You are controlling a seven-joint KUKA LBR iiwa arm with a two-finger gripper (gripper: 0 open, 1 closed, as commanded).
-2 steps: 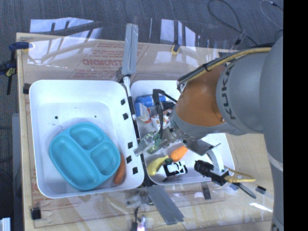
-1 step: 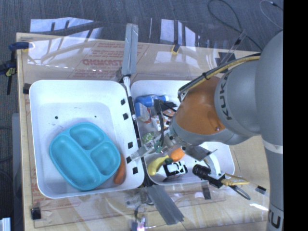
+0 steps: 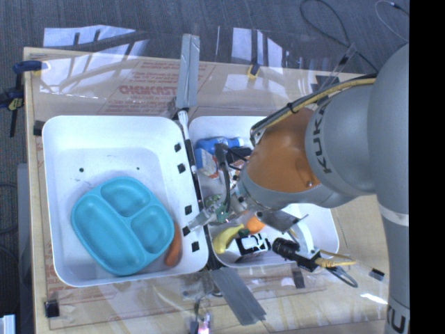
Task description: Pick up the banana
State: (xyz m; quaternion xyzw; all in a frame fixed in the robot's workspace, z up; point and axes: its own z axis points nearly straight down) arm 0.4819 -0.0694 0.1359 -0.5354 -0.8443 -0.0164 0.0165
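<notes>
Camera view: the grey arm's orange-banded wrist hangs low over the shallow white plastic bin (image 3: 328, 236) on the arm's side. The two-finger gripper (image 3: 222, 213) sits under the wrist's lower edge.
Landmark: the seam where the two white bins meet (image 3: 186, 179); every place below is read from it.
Gripper opening: I cannot tell. The wrist and its wiring cover the tips, and I see nothing clamped there.
Gripper place: just beside the seam on the arm's side, somewhat past halfway toward its near end.
Banana place: the short, curved yellow banana (image 3: 226, 239) lies on that bin's floor. It is just beside the seam and close to the seam's near end.
Direction from the jaws: the banana lies toward the seam's near end from the gripper, close to it and lower. I see no contact between them.
Long axis: it seems to slant, with one end by the seam's near end and the other pointing away from the seam toward the wrist.
Neighbours: a small round orange piece (image 3: 255, 224) sits by the banana's end farthest from the seam. A black-and-white printed block (image 3: 252, 243) lies against the banana or just beside it, on the side away from the seam.
Farther out: blue packets (image 3: 208, 152) lie near the seam's far end. Across the seam are a teal divided plastic plate (image 3: 122, 225) and an orange-red stick-shaped thing (image 3: 174, 250), the latter close to the seam's near end.
Coming move, as a judgement: a short shift along the seam toward its near end. The jaws should be set across the slant, and the crowding block is the likely trouble.
</notes>
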